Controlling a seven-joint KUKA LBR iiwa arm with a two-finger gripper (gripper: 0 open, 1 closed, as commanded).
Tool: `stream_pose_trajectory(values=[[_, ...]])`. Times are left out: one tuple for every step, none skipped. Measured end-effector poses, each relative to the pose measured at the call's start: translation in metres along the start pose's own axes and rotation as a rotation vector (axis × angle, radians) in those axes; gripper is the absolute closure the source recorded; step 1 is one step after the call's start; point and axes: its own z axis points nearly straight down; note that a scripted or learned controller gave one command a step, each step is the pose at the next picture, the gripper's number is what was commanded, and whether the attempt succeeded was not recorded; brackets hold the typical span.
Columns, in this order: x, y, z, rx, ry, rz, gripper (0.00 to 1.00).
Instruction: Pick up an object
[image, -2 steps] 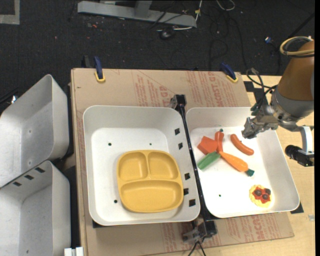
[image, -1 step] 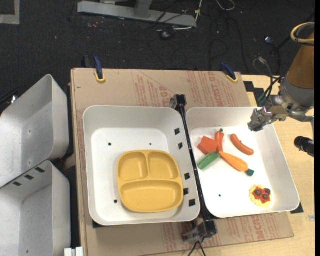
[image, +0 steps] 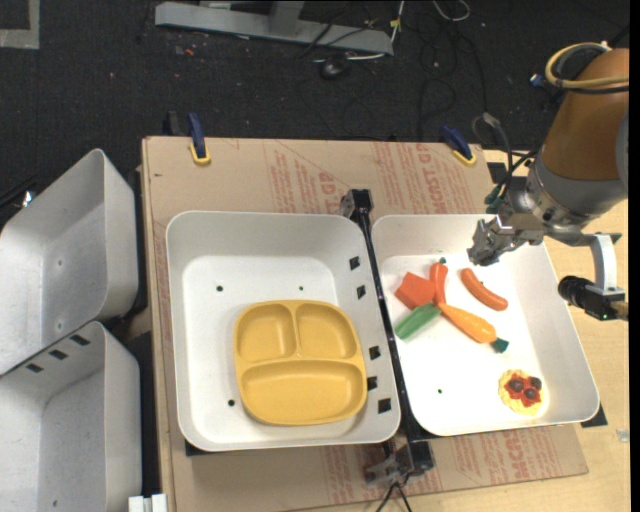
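The right bin (image: 570, 395) holds several toy foods: a sausage (image: 484, 288), a carrot (image: 469, 322), a green pickle (image: 417, 321), an orange-red wedge (image: 416, 290) with a thin red piece (image: 439, 280) beside it, and a small pizza (image: 523, 391) near the front right. My gripper (image: 484, 247) hangs above the bin's far right part, just behind the sausage and apart from it. Nothing shows between its tips.
The left bin (image: 200, 250) carries a yellow divided plate (image: 299, 361). A black divider (image: 372, 290) runs between the bins. Two spare white bins (image: 60, 300) lie off the bench at the left. Clamps (image: 199, 145) sit at the board's far edge.
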Motion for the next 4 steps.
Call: stream_pose_trajectory(values=[[0.046,-0.003,0.003,0.002,-0.001,0.001,1.00],[0.101,-0.024,0.014,0.004,0.000,0.000,1.00],[0.151,-0.034,0.005,0.002,0.000,-0.001,1.00],[0.213,-0.044,0.010,0.002,0.000,-0.002,1.00]])
